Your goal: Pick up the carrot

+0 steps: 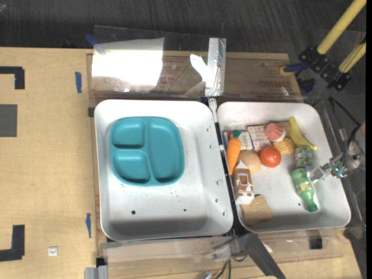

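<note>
The orange carrot (pixel 233 153) lies lengthwise along the left wall of the right bin (pixel 331 211), its tip pointing toward the front. It touches a beige bread roll (pixel 250 160) on its right. The gripper (pixel 336 168) is a small metal shape at the right rim of that bin, far to the right of the carrot and just right of a green bottle (pixel 304 188). Nothing is seen held by it.
The right bin also holds a red tomato (pixel 270 156), a yellow banana (pixel 301 133), a brown-and-white packet (pixel 243 184), a cookie-like piece (pixel 256 209) and small boxes (pixel 256 137). A teal divided plate (pixel 147 150) lies in the left bin (pixel 197 202). Yellow poles (pixel 343 19) stand at the back right.
</note>
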You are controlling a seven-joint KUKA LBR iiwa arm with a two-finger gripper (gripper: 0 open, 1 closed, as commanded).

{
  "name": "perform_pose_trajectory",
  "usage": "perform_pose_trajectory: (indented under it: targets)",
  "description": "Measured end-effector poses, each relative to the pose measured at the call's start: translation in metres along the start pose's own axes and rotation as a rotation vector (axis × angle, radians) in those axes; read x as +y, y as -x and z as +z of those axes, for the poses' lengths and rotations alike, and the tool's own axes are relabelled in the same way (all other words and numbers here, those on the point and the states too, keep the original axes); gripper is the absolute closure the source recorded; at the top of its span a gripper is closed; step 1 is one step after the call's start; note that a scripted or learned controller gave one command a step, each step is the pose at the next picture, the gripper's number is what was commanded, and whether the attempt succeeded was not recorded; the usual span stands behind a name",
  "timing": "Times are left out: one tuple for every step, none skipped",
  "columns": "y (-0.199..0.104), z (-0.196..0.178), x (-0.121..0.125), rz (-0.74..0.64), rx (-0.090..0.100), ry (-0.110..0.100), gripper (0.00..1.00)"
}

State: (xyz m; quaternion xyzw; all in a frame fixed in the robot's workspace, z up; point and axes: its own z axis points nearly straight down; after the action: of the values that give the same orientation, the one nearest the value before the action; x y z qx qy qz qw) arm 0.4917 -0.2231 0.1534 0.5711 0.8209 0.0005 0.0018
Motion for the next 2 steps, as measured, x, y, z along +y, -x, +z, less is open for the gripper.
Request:
perform_pose_trajectory:
  targets:
    - [-0.002,-0.148,-0.009,-0.238,-0.007,0.007,1.00]
    - [-0.004,-0.072,-0.011,-0.443,0.006,-0.003,1.00]
